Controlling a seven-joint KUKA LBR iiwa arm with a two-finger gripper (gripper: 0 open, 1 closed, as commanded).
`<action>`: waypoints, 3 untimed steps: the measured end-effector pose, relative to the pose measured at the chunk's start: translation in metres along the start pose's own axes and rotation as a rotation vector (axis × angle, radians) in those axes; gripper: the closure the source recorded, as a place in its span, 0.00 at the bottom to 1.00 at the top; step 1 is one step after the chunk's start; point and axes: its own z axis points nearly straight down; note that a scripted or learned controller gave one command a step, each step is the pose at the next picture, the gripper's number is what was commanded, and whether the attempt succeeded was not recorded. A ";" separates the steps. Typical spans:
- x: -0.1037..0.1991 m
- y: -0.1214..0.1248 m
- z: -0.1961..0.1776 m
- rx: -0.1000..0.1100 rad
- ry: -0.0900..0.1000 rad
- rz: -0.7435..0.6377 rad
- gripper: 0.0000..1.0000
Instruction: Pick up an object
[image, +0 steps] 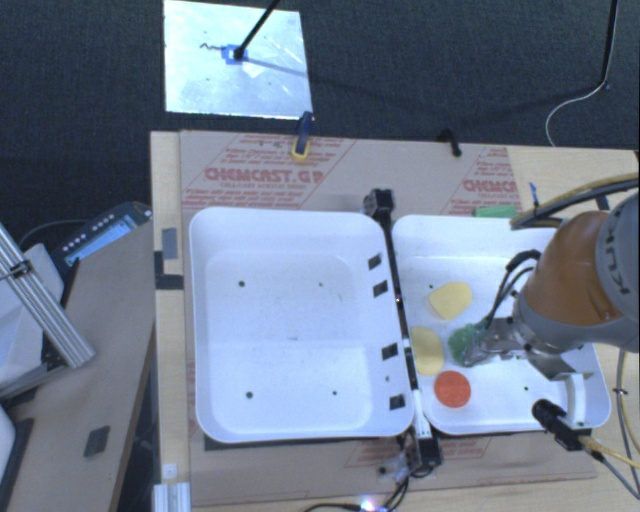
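Within the right bin (598, 400), left to right: two yellow pieces (428, 350), a red disc (453, 389) below them, then a green object (463, 343) touching the gripper (480, 345) on its left side. Fingers too blurred; cannot tell whether released or clenched. Green object possibly lies between them.

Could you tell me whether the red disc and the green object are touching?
Apart: camera view shows white bin floor between the red disc and green object.

red print reading "chemcast gp" repeats across the brown sheet (262, 172) under the two bins
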 end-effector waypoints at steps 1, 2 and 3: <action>0.029 0.013 -0.245 -0.020 -0.003 -0.010 1.00; 0.026 0.064 -0.427 -0.022 -0.005 -0.009 1.00; -0.069 0.128 -0.451 -0.008 -0.007 0.001 1.00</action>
